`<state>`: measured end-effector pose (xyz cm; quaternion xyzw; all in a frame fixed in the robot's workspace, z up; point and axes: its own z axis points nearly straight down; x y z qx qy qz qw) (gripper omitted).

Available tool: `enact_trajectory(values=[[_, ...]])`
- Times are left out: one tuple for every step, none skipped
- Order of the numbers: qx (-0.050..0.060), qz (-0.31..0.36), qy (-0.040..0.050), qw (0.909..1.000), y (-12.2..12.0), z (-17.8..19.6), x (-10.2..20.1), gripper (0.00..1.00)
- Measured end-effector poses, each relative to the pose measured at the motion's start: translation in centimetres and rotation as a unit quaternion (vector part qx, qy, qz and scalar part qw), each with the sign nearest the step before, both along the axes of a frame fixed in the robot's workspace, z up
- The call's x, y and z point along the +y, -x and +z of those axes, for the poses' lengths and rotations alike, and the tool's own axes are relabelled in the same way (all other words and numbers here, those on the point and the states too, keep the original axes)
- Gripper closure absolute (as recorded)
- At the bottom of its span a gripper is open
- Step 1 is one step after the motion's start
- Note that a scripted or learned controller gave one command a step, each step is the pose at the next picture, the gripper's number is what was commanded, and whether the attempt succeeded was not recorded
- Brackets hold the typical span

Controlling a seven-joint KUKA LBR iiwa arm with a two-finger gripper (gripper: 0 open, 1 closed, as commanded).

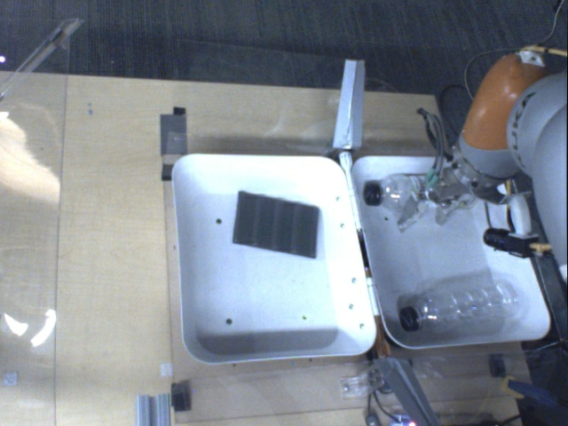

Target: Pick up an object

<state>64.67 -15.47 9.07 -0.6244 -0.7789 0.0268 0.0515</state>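
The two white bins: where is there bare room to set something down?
The left bin has bare floor all around the dark ribbed mat, widest below it. The right bin is crowded: a clear bottle at the top by the hand, another bottle along the bottom. Only a bare strip lies between them.

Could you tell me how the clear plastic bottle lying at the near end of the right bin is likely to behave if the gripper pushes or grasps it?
The clear bottle lies on its side in the right bin, so a push would probably roll it. It looks empty, hence likely light, and its thin walls may dent. Its smooth surface could slip.
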Motion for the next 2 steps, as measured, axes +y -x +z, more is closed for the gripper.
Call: enact_trajectory(values=[[0.005, 0.028, -0.0202, 0.9994, -0.04, 0.15, -1.6, 0.0], [0.005, 0.028, -0.0198, 0.9994, -0.04, 0.15, -1.63, 0.0]])
